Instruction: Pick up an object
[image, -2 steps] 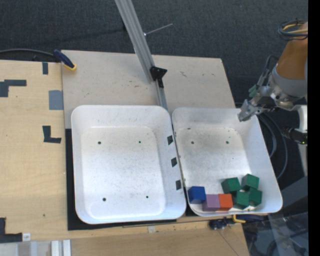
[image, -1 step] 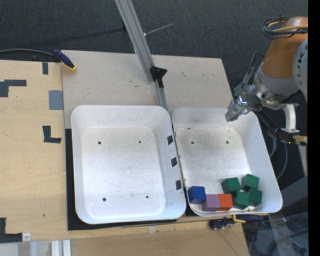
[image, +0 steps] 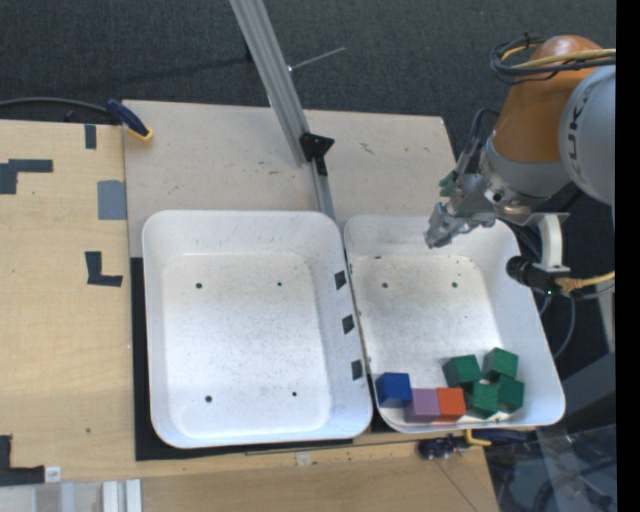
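Hovering over the right bin's (image: 520, 300) far edge, the gripper (image: 440, 235) carries nothing; grip state unclear. Blocks (image: 470, 385) cluster in the near corner, well apart. I'd target the blue block (image: 393, 388): outermost, easiest to straddle.

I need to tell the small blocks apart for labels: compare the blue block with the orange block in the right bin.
The blue block is dark blue; the orange block is bright orange. The blue block sits at the left end of the cluster, next to the bin's left wall; the orange block lies further right, between the purple block and the green blocks. The blue block looks slightly larger. Both are cube-like and lie in the right bin, along its near edge.
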